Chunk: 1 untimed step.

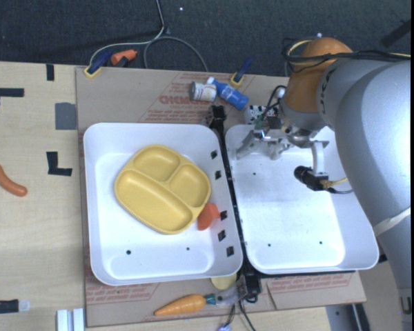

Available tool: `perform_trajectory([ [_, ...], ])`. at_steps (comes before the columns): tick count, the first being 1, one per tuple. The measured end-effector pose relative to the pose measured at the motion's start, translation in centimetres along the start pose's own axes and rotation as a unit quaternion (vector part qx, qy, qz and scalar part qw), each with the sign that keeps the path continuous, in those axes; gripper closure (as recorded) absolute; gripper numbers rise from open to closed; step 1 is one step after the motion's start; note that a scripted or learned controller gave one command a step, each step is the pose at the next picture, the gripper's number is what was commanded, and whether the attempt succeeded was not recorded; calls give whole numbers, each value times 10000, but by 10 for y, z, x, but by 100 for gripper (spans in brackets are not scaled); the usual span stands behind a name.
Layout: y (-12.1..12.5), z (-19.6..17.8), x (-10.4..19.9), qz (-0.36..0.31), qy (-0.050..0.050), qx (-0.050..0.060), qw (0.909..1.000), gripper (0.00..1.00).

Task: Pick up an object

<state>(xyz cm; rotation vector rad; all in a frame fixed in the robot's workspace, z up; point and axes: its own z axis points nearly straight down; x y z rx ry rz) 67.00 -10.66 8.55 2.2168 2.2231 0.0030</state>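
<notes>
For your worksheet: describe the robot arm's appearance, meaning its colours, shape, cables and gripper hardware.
The arm is a thick, rounded, glossy grey casing with an orange band above the wrist. Thin dark cables loop over that band. The gripper is small grey metal hardware with fine wiring and a black fitting beside it.

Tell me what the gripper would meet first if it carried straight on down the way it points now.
Probably the bare white floor of the right bin. The gripper sits over that bin's upper left corner, pointing roughly downward, with no object visible beneath it. Depth is hard to judge from this slanted view, so the bin's far wall is possible instead.
</notes>
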Motion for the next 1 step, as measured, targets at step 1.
perform_trajectory([
  [1, 0, -10, 0, -5, -7, -5, 10000, 100],
])
